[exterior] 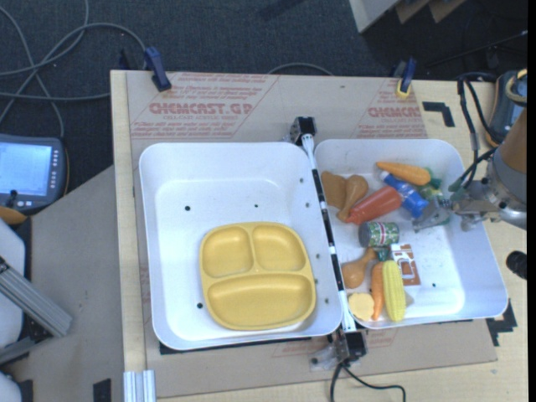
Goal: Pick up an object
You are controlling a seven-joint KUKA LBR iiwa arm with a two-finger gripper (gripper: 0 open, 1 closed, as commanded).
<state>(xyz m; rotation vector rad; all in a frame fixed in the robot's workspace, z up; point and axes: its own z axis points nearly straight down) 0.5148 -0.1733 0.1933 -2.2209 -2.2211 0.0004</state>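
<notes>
Dark carpet with loose cables surrounds a bench (251,99) covered by brown board, and two white bins sit on it side by side. In the left bin (167,174) lies a yellow tray (256,275) with three compartments. The right bin (469,266) holds a heap of toy food: a carrot (404,172) at the top, a red bottle (377,204) and a blue bottle (412,199) close under it, a small can (381,234) near the middle, and a corn cob (394,290) near the front edge with a thin orange stick touching it.

The arm enters from the right, and the gripper (431,217) is low inside the right bin, just beside the blue bottle. I cannot tell if it is spread or pressed together, because the metal parts blur into the objects behind them. No object is clearly seen inside it, so I judge that the pick is not yet done.

The risk here, as I judge it, comes from the crowding. The two bottles and the carrot touch or almost touch each other, so the gripper could push them aside instead of closing around one. The bottles are round and smooth, so one may slip or roll out. The gripper could also catch two things together and drop both on lifting.
</notes>
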